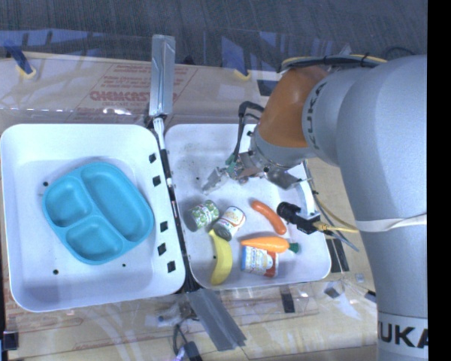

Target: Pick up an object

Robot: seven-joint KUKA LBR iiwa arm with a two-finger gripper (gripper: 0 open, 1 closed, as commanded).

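Note:
My gripper [224,173] hangs low over the bare upper part of the right bin [188,145], beneath the orange-banded wrist. No object shows in it. Below it lie a green crumpled can [204,214], a small round tin [231,221], a red sausage [267,215], an orange carrot [266,243], a yellow banana [221,257] and a small jar with a colourful label [257,261]. The green can is the closest of these, a short way below and to the left of the gripper.
In the left bin [15,201] a blue divided plate [98,211] lies flat. A raised divider [165,186] separates the two bins. The grey arm covers the right side of the right bin.

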